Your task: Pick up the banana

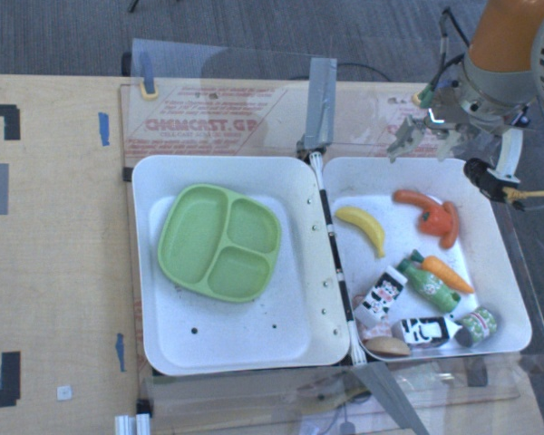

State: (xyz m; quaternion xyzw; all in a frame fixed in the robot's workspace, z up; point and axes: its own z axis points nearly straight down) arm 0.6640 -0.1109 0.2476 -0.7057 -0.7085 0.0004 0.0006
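Observation:
A yellow banana [364, 227] lies in the right bin [515, 290], near its left wall, curving from upper left to lower right. My gripper [427, 138] hangs above the bin's far rim, up and to the right of the banana and well apart from it. Its two fingers [404, 140] stand spread with nothing between them, so it is open.
In the right bin lie a red pepper [430, 213], a carrot [448, 275], a green bottle [428, 282], two black-and-white cartons [382, 295], a small can [477, 325] and a bread piece [385, 345]. A green divided plate [220, 242] rests in the left bin [163, 333].

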